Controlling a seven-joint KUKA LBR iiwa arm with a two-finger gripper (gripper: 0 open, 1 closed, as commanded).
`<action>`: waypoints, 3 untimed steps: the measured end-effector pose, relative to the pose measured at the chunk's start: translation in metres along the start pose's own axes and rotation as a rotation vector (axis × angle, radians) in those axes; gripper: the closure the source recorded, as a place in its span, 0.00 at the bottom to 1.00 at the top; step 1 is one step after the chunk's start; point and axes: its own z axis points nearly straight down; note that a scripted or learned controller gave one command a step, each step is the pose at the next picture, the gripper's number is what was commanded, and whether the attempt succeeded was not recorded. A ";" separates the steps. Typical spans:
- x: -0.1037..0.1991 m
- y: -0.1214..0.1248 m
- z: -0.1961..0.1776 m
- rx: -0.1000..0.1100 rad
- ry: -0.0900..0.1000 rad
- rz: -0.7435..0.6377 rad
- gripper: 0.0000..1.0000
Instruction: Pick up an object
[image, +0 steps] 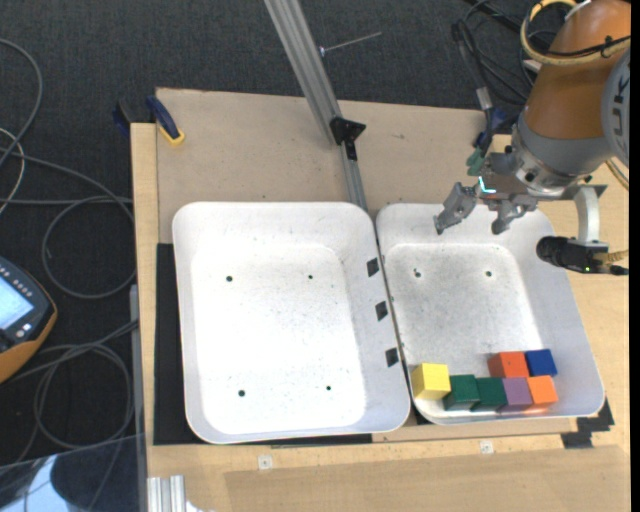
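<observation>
While the arm hangs over the far end of the right bin, these relations are noted.

Claw: the grey two-finger gripper (478, 212) is seen spread apart, nothing between the fingers, above the far rim of the right shallow white plastic bin (560, 310).

Targets: small coloured blocks are clustered against the near rim of that bin; the yellow cube (432, 378) lies at the left end, the blue cube (540, 362) at the right.

Bearing: the cluster lies toward the near edge from the claw, well apart.

Axis: the row runs left-right along the rim.

Room: bare bin floor lies between; the yellow cube's left side is judged the freest.

Left white bin (200, 300): not involved.
</observation>
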 end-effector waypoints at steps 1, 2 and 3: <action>0.000 0.000 -0.002 -0.004 -0.001 0.000 0.00; -0.001 0.009 0.046 0.000 -0.001 0.001 0.00; 0.003 0.008 0.110 0.002 -0.001 0.001 0.00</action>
